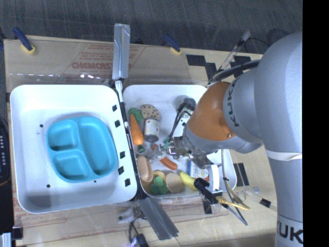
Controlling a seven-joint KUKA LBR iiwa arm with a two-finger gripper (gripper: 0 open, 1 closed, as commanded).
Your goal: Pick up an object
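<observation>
— Dark ribbed flooring is showing behind the bench, and we are looking down on two shallow white plastic bins: the left bin (20, 138) is carrying a blue three-compartment plastic tray (81, 149), the right bin (154, 92) a heap of toy food.

— Where are we working?

— Our gripper (174, 147) is hanging low over the heap. We cannot tell how it is set; the orange-banded wrist is covering it.

— What is nearest?

— A small orange-red carrot-like piece (168, 163) is lying just below it, a long orange toy carrot (135, 130) off to its left, a yellow toy banana (189, 180) further below.

— What are we risking?

— Pieces are crowding together, so we are likely nudging neighbours, pinching two, or closing on nothing.
</observation>
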